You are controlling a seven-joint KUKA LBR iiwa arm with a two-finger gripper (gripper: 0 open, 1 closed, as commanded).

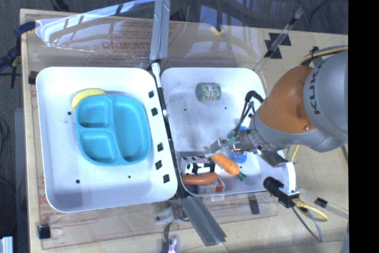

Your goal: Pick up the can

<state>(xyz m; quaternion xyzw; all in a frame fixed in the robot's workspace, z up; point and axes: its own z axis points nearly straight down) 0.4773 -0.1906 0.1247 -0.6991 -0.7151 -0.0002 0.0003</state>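
Meanwhile, the can [208, 92] is being left lying near the far wall of the right bin [177, 127], well apart from the pincer [232, 142], which is being held low near a carrot [227, 164] and sausage [200, 179]. A blue divided plate [112, 129] is being carried by the left bin [53, 175].

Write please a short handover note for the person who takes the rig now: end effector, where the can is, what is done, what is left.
End effector: low in the right bin, near its front, beside the carrot; open or shut cannot be told from this view.
Can: lying at the back of the right bin, apart from the end effector.
Other items: a hot dog at the right bin's front; a blue divided plate in the left bin.
Done: nothing visible; the can is not picked.
Left: move to the can, grasp, lift.
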